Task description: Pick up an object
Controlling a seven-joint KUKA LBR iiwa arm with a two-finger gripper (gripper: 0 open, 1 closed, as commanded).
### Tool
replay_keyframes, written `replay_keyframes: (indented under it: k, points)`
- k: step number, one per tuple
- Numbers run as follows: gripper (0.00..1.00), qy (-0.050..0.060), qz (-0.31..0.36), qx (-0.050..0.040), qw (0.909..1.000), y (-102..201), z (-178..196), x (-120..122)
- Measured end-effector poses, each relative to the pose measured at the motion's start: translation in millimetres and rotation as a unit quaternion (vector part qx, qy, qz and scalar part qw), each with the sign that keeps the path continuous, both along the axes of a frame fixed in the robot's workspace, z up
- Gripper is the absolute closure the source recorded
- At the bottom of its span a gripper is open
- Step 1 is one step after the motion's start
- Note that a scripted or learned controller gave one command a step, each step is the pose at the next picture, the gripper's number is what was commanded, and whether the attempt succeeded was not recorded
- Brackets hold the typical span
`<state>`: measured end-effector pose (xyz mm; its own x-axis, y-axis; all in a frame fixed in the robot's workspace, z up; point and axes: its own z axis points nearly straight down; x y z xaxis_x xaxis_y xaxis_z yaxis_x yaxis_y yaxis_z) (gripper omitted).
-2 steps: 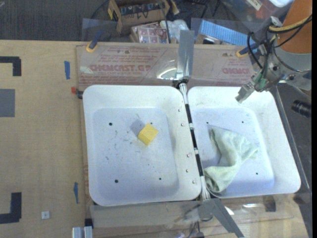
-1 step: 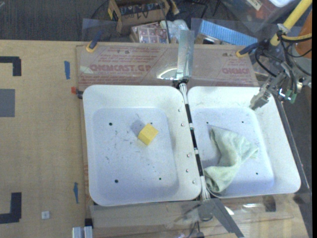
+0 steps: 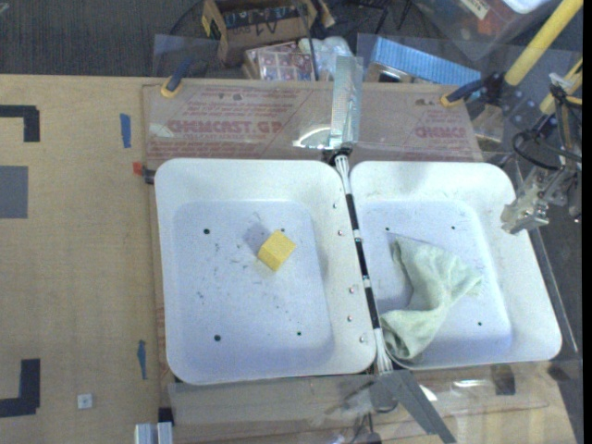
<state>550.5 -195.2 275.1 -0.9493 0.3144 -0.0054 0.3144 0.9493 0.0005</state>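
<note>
A small yellow block (image 3: 276, 250) lies in the left white bin (image 3: 185, 183), a little above the bin's middle. A crumpled pale green cloth (image 3: 427, 294) lies in the right white bin (image 3: 490, 192), stretching from its centre down to its near left corner. My gripper (image 3: 525, 211) shows as a small grey metal shape over the right bin's far right rim. It is well away from both the cloth and the block, with nothing seen in it.
A raised divider (image 3: 356, 248) with cables runs between the two bins. Cardboard sheets (image 3: 240, 123) lie flat behind the bins, with boxes and clutter beyond. The wooden bench top (image 3: 74, 248) extends to the left. A yellow pole (image 3: 546, 30) slants at the top right.
</note>
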Motion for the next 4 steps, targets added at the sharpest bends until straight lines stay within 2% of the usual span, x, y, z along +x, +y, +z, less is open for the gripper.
replay_keyframes:
  k: [1, 2, 3, 4]
  points:
    - [1.0, -0.002, 0.223, -0.0024, 0.9748, -29, 64, -40]
    - [1.0, -0.002, 0.353, -0.0034, 0.9356, -29, 87, -63]
    - [1.0, 0.0, 0.473, -0.002, 0.8811, -28, 74, -60]
    - [1.0, -0.001, 0.65, -0.0044, 0.7601, -28, 80, -26]
